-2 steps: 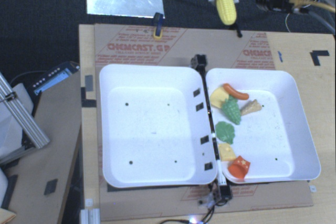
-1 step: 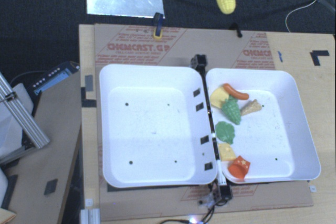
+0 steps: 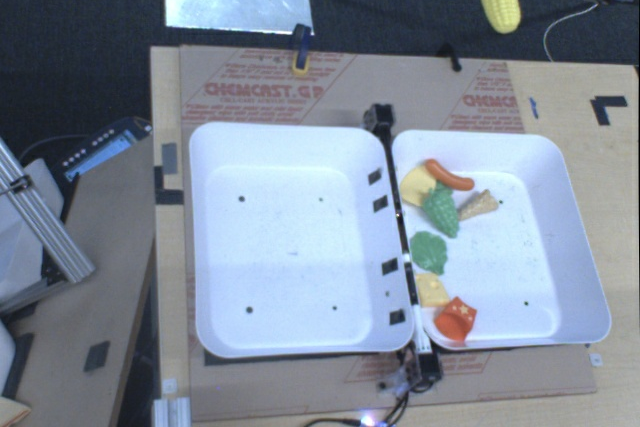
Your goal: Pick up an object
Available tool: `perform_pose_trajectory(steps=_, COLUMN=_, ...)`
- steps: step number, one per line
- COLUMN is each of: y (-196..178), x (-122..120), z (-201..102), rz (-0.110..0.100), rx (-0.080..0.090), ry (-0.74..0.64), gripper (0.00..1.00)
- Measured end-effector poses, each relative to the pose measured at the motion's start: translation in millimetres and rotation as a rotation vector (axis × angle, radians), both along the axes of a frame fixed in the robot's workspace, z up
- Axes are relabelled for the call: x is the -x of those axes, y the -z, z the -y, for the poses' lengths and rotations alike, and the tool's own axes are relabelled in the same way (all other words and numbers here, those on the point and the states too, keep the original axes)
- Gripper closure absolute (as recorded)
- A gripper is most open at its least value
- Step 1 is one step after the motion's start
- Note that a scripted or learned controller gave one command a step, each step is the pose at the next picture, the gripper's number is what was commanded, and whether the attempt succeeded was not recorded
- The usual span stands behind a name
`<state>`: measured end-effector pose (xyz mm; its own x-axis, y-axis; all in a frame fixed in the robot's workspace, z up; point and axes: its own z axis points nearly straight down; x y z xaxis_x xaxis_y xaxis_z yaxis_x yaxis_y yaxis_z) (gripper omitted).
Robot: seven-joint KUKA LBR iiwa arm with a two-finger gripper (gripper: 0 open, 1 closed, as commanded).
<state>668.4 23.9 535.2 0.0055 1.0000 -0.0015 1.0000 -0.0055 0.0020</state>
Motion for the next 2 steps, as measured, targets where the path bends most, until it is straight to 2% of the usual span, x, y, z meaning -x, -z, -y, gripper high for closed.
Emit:
perform_pose_trajectory(steps=1, y=-0.1, x=0.5, z=76.3, rz=0.000, rx=0.001, ry=0.001, gripper=1.00)
perform_pose_trajectory(steps=2, y=108.9, x=0.4, z=-15.3, rz=-0.009, rx=-0.004, ry=-0.016, gripper=1.00)
